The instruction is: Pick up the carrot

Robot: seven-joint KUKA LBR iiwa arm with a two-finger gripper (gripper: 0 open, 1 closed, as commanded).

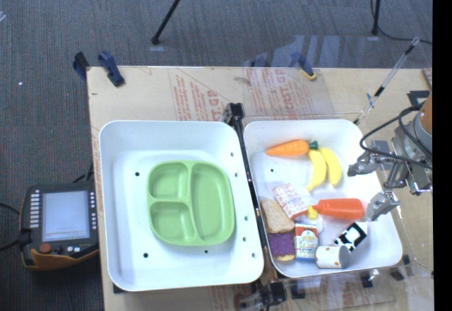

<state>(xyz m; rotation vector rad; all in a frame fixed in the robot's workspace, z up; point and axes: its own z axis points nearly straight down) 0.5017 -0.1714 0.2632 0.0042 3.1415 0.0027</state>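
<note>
A: Carrot (288, 148) is lying in the right bin (353, 130), up in its far half, near the inner wall. Its long axis is running almost level across the view, orange tip pointing left, green top pointing right toward the bananas.

B: And the jaws?

A: The gripper (378, 182) is hanging at the bin's right rim, well apart from the carrot. So the carrot is sitting to the left of the jaws and somewhat farther back. The arm (424, 122) is reaching in from the right, so it is facing the green end first.

B: Spread or pressed together?

A: I cannot tell. Two pale finger shapes are showing with cables crossing them, but the gap is not reading clearly. Nothing is showing between them.

B: What is standing in the way?

A: The bananas (324, 167) are lying just beside the green top, nearly touching it, right on the line from gripper to carrot. In my judgement the jaws are needing to pass over them and close across the carrot's short width, not along its length.

B: Anything to confuse it with?

A: An orange bottle-like thing (340, 209) is lying nearer the gripper, also roughly level. It is looking like the likelier mistaken grab. Below it are sitting a bread slice (277, 218), a wrapped packet (292, 198), a small carton (306, 239) and a cup (332, 256) on its side.

B: And the left bin?

A: The left bin (120, 154) is holding a green tray (191, 202), well apart from all this.
</note>
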